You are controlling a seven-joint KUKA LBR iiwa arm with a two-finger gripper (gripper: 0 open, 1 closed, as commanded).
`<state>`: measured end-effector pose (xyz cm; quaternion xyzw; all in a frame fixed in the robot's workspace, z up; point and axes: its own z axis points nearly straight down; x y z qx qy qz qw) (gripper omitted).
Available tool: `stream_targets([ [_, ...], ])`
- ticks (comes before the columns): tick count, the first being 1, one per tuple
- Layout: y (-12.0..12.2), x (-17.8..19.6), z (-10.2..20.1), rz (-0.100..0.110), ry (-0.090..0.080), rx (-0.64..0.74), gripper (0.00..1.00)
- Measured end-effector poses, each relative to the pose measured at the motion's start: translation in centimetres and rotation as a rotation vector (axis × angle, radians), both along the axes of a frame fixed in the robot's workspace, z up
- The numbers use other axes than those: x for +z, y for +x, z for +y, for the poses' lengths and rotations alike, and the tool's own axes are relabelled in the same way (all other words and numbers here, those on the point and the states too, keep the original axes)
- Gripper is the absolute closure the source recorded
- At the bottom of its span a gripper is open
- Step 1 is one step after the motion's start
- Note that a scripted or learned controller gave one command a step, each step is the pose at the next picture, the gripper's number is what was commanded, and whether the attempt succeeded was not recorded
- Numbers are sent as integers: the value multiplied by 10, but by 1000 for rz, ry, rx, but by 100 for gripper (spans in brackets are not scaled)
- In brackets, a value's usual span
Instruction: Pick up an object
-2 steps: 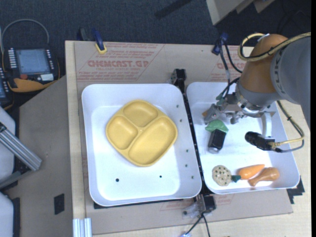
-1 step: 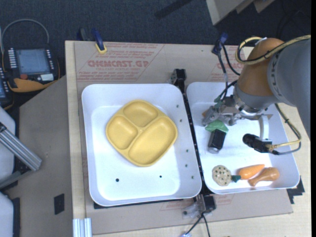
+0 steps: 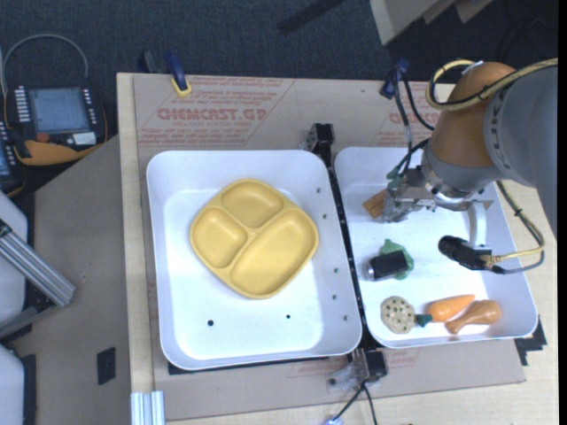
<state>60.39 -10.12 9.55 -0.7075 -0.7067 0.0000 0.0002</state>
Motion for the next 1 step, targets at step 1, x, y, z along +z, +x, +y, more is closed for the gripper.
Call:
stream_targets([
  [1,1,45,6,-6,-1,2,100],
])
